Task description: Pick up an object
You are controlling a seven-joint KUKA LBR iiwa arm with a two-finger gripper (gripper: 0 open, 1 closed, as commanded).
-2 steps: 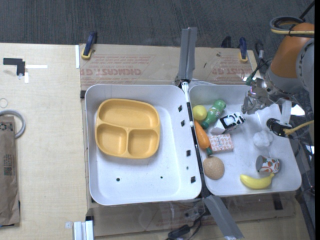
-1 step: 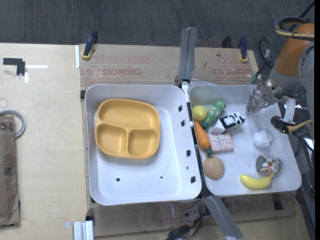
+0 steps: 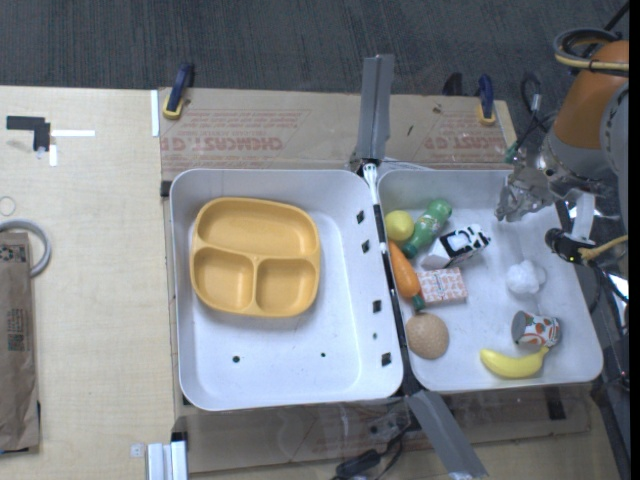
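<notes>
Claw (image 3: 515,206) hovers over right bin's (image 3: 590,353) far right corner; grip state can't tell, looks empty. Nearest object, black-white toy (image 3: 464,241), sits left of it. Risks: descent hits bare floor; crowded carrot (image 3: 404,270), lime (image 3: 399,226) block clean grasp.

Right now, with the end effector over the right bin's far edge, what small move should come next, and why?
Probably a short move toward the near-left and down. The end effector sits at the right bin's far side with nothing seen between its fingers, and the closest things are the black-and-white item and the white ball, each lying apart enough to approach.
</notes>
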